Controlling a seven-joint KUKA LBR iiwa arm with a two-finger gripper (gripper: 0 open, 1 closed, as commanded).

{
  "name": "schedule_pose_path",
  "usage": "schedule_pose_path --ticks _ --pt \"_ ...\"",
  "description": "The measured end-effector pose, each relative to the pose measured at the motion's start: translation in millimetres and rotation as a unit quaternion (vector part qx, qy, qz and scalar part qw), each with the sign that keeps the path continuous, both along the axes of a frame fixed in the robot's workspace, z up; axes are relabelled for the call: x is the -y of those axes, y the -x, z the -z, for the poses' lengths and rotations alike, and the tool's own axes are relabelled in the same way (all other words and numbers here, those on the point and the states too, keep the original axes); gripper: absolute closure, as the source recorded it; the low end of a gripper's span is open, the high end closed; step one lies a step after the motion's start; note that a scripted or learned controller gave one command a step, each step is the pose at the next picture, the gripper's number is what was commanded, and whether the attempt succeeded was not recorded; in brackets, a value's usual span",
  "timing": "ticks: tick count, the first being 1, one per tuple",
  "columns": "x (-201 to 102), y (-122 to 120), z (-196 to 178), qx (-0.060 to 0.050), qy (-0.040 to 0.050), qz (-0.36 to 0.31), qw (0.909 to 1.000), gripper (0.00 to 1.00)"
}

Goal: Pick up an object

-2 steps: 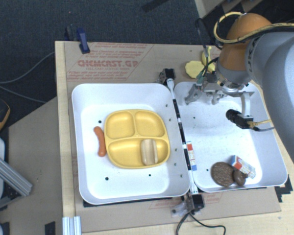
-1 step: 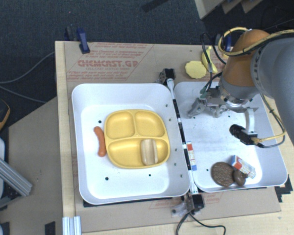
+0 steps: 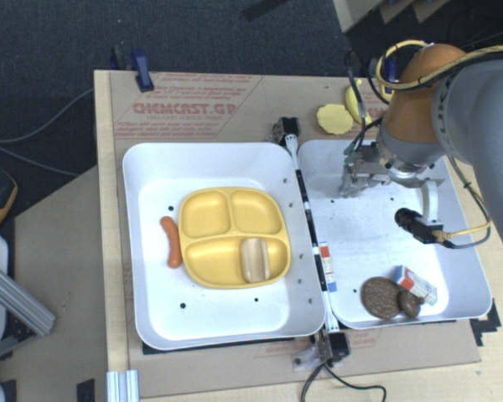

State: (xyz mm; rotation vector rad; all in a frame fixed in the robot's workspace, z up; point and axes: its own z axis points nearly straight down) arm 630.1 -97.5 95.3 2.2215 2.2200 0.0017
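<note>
1. 2 white bins sit side by side on the bench; we see our gripper (image 3: 362,177) low over the far left part of the right bin (image 3: 352,249), under the orange wrist band.
2. We cannot tell how far the gripper is spread or whether it has hold of anything; the metal parts there are small and blurred against the white floor.
3. The nearest loose things in that bin lie toward the near right corner: a round brown cookie (image 3: 381,298), a smaller dark lump (image 3: 410,306) touching it, and a small carton (image 3: 417,284) in white, red and blue just beside both.
4. From the gripper these 3 lie toward the viewer and a little to the view's right, well apart from it, with bare bin floor between.
5. The cookie looks flat, matte and disc-shaped, with no long axis; the carton is boxy with flat faces and lies slanted, so we judge it the easier to pinch.
6. In the left bin (image 3: 151,224) a glossy yellow tray (image 3: 210,216) with 3 compartments holds a tan bun-like piece (image 3: 255,260) in its near right compartment.
7. An orange sausage (image 3: 172,241), smooth and rounded, lies just beside the tray's left edge, its long axis running near to far.
8. We judge the right-bin cluster the nearer target.
</note>
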Motion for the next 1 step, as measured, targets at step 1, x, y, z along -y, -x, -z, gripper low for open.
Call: schedule_pose_path --ticks 1 --pt "-92.4 -18.0 -96.3 0.005 -0.0015 -0.006 1.0000 1.00"
